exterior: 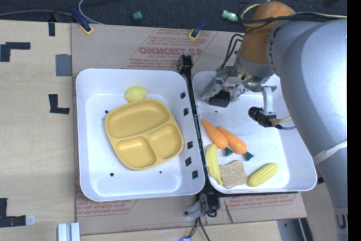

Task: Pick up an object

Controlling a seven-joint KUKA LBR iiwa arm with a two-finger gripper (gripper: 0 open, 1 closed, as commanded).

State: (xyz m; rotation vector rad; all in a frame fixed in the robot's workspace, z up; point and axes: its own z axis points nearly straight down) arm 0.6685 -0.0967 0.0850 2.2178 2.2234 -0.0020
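My gripper (216, 94) hangs over the far left part of the right bin (293, 161), its dark fingers pointing down toward the bin floor with nothing seen between them. Below it in the same bin lie two orange carrots (224, 135) side by side, a yellow banana (212, 162), a slice of toast (232, 174) and a yellow corn cob (263, 174). The carrots are the closest of these to the gripper, a short way toward the front.
The left bin (90, 121) holds a yellow divided plate (144, 134) and a small yellow lemon (135, 93) behind it. A black divider strip (190, 115) runs between the bins. The grey arm (310, 82) covers the right bin's far right side.
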